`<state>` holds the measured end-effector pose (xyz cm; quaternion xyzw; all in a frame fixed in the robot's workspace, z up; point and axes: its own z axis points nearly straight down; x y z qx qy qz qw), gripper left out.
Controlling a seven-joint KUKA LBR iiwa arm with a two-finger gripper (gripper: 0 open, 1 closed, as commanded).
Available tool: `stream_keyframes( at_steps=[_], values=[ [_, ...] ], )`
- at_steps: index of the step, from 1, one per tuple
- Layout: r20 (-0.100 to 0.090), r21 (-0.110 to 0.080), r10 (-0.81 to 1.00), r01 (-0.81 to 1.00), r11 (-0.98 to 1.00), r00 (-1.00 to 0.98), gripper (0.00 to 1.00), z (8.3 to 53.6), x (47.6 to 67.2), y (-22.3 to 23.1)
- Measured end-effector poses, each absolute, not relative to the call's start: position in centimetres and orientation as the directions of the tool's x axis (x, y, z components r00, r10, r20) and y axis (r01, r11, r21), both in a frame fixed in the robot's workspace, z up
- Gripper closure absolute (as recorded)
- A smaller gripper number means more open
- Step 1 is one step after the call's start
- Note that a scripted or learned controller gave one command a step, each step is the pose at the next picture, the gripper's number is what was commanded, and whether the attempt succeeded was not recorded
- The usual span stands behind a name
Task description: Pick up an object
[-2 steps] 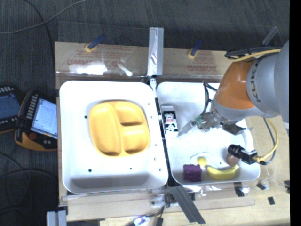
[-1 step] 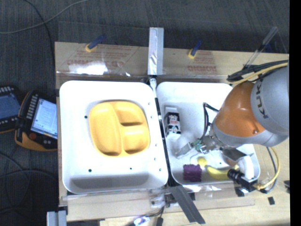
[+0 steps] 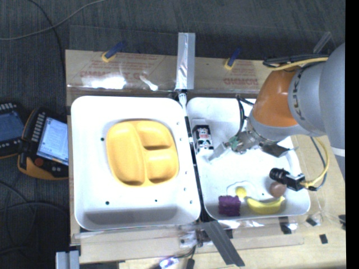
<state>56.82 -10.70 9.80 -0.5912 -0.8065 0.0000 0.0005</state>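
Banana, purple block & brown ball are lying along the right bin lower edge. End effector is hovering mid-bin; grip state unclear. Yellow tray is sitting in left bin.

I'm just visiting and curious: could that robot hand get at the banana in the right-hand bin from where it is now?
Probably yes. The banana lies uncovered near the bin's front wall, with a purple block beside it, and the hand hangs over the same bin.
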Motion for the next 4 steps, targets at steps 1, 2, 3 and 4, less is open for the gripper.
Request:
stream_keyframes(
  at_steps=[1, 2, 3, 4],
  values=[
    [-0.003, 0.017, 0.987, 0.987, 0.158, -0.158, 0.0, 9.1, 53.4, -12.1],
    [-0.006, 0.003, 0.979, 0.979, 0.204, -0.204, 0.0, 8.9, 66.2, -10.2],
    [-0.003, -0.001, 0.961, 0.961, 0.276, -0.276, 0.0, 18.5, 66.9, -10.2],
    [-0.008, 0.03, 0.989, 0.989, 0.147, -0.147, 0.0, 12.1, 67.7, -10.8]
  ],
)
